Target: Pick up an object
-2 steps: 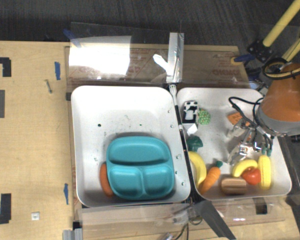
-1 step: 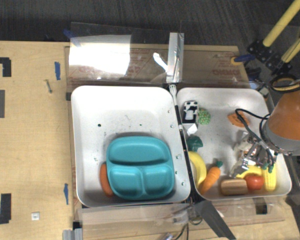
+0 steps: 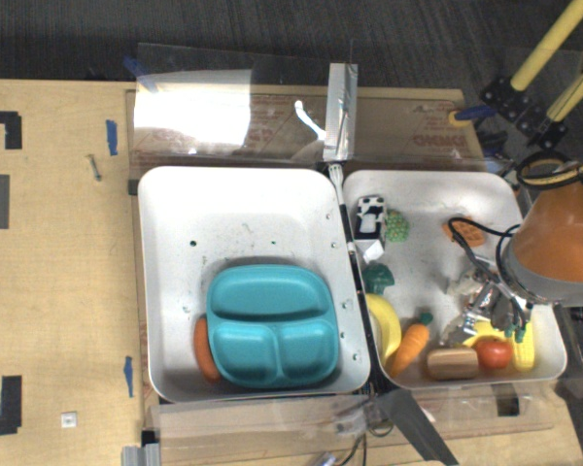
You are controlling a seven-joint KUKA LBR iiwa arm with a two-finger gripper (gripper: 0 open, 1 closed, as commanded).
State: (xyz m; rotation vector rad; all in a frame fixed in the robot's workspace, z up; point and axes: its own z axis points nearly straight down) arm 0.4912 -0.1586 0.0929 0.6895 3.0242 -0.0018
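My pincer (image 3: 486, 304) is low in the right bin (image 3: 423, 190); whether it is apart or together I cannot tell. Just below it lie a tomato (image 3: 494, 354) and brown roll (image 3: 451, 363), nearest objects (a carrot (image 3: 408, 348) further left).

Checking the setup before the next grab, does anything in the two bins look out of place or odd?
One thing: in the left bin, an orange object is wedged under the left edge of the teal divided tray, mostly hidden. The right bin holds loose toy food crowded near its front edge, nothing spilled outside.
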